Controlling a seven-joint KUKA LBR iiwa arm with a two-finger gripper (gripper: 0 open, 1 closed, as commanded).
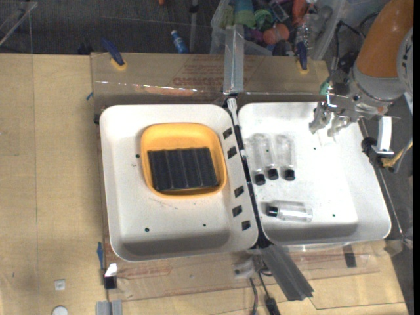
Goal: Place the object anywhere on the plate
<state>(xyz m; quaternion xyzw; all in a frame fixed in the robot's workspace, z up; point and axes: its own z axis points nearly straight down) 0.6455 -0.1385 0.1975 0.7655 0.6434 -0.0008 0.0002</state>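
Note:
A yellow plate (180,132) lies in the left bin (119,195). On it rests a black ridged rectangular block (182,169), covering most of the plate's middle. My gripper (327,123) hangs over the far right part of the right bin (348,195), fingers pointing down and spread, with nothing between them. It is well apart from the plate and from the block. Three clear vials with black caps (272,157) lie side by side in the right bin, to the left of and nearer than the gripper. A further clear vial (289,211) lies on its side closer to the front.
A divider with black clips (236,169) runs between the two bins. A clear box of colourful toys (275,8) stands behind the bench. The arm's orange band (387,38) is at the upper right.

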